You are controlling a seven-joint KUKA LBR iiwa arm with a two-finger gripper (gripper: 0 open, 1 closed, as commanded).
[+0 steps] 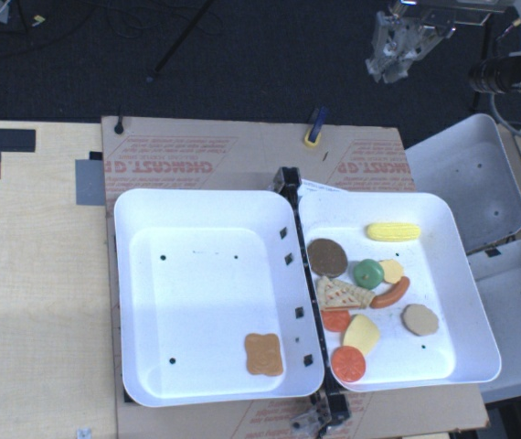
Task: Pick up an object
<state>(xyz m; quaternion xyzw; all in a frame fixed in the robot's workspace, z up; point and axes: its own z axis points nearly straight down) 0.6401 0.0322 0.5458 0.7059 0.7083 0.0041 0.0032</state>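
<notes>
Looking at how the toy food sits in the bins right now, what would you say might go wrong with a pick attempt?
1. The brown round patty, green ball, striped sandwich wedge and red sausage are crowded together, so the descending gripper may nudge or grab a neighbour.
2. The flat orange-red disc lies against the right white bin's near wall, leaving little room.
3. The thin tan toast slice lies flat and might slip.

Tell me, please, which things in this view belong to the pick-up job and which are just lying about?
Belong to the job:
- gripper, raised beyond the bins
- right bin with toy corn, brown disc, green piece, sausage, red disc
- left bin with toast-shaped piece

Lying about:
- blue-and-yellow clamp
- cardboard sheet
</notes>
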